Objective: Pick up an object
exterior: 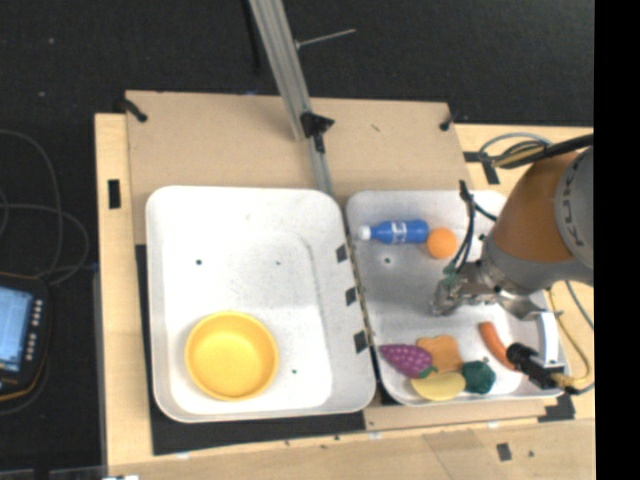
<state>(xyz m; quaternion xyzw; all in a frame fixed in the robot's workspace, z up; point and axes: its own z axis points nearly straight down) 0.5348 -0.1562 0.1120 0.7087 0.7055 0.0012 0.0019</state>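
Note:
The right bin [400, 286] holds a blue bottle [395, 232] lying on its side and an orange ball [442, 243] near the far wall. Along its near edge lie purple grapes [405, 358], an orange piece [440, 351], a yellow banana-like piece [438, 386], a green piece [479, 376] and an orange carrot [492, 341]. My gripper [447, 300] hangs low over the bare middle of the right bin, between the ball and the near-edge toys. Nothing shows between its fingers.
A yellow bowl [231, 354] sits in the near part of the left bin [250, 238]. A grey metal pole [290, 78] slants up from behind the bins. Cables [510, 153] lie at the far right, and the arm's body covers the right bin's right side.

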